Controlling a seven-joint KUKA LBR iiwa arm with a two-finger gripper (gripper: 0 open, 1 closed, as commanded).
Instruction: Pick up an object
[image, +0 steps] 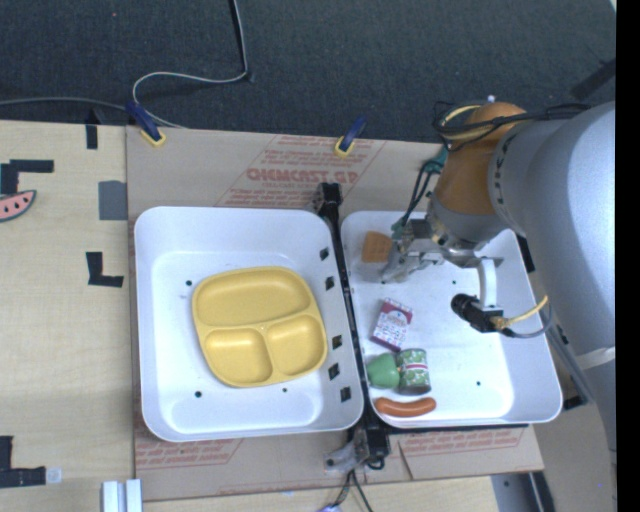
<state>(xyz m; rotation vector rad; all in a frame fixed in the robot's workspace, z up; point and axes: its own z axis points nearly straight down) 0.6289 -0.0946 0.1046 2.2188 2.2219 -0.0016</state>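
My gripper (404, 258) hangs low over the back left part of the right bin (520, 385), with the grey arm and its orange band reaching in from the right. A small brown block (375, 245) lies just left of the gripper, close to it or touching it. Nearer the front lie a red and white packet (392, 323), a green round fruit (381, 371), a green can (413, 369) on its side and a red-orange sausage (404, 406) by the front wall.
The left bin (165, 300) holds a yellow divided plate (260, 325). A black divider (338, 290) runs between the bins. A black plug and cable (480, 312) hang from the arm over the right bin. Cardboard lies under both bins.
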